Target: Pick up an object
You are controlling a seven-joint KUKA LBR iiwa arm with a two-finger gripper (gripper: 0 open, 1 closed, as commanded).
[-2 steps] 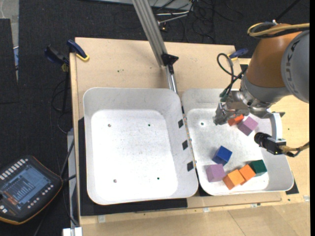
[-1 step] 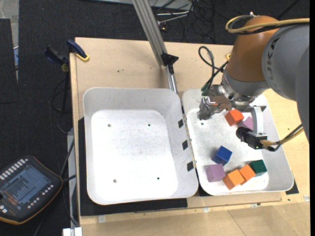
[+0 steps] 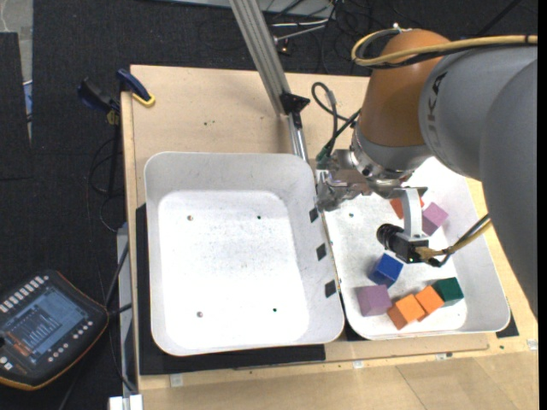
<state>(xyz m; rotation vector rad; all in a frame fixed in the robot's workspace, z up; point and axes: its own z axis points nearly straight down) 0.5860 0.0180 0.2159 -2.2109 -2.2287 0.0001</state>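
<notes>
Blue block (image 3: 386,269) lies in the right-hand bin (image 3: 352,250), near a purple block (image 3: 373,299) (an orange block (image 3: 405,311) sits just beside that); the tool (image 3: 329,196) hangs by the bin's left wall, and we cannot tell whether it is open or closed.

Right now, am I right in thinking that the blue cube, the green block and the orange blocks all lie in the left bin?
Not quite. The camera view shows the blue cube, the green block and the orange blocks all lying in the right bin, not in the left bin.
</notes>
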